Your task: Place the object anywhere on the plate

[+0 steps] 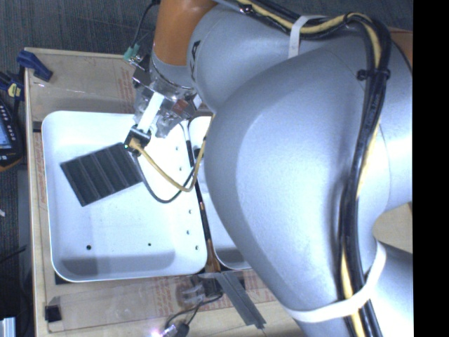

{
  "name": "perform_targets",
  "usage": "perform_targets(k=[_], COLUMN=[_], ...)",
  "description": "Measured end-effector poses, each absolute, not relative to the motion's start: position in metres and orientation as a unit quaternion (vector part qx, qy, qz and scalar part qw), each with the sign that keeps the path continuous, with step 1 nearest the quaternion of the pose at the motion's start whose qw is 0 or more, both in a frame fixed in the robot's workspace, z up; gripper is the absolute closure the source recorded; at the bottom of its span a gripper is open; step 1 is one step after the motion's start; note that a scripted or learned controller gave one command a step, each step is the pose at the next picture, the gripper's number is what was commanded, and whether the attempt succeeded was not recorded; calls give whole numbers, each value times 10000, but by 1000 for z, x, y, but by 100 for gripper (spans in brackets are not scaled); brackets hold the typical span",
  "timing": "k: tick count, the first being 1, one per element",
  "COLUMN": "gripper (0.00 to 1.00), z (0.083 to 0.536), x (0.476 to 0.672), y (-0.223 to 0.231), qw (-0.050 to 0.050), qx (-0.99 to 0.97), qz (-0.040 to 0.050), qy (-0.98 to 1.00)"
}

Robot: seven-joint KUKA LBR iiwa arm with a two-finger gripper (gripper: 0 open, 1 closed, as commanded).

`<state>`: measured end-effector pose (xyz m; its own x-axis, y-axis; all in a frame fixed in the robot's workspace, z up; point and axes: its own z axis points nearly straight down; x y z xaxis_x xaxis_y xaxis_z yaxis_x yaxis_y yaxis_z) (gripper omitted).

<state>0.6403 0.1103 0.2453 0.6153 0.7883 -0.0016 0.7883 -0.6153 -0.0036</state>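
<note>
Grey arm (pixel 295 153) overhangs right bin (pixel 226 261); ribbed slab (pixel 102 173) lies in left bin (pixel 126 230).

Even, fairly bright light falls from overhead, bleaching the white bin (pixel 112 216) almost featureless, laying a soft grey shadow along its lower wall and a mild sheen on the big grey arm (pixel 295 160), while everything looks slightly grainy and soft.

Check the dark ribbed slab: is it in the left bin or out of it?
In. The dark ribbed slab lies flat on the floor of the left bin, inside its rim and skewed to its walls.
</note>
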Motion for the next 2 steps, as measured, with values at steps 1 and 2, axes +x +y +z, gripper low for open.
perform_targets(k=[1,2], gripper=[100,100], z=[105,92], x=[615,647], y=[127,172], qw=[19,2], qx=[-9591,-9295], qz=[36,15], qy=[-2831,-3688])
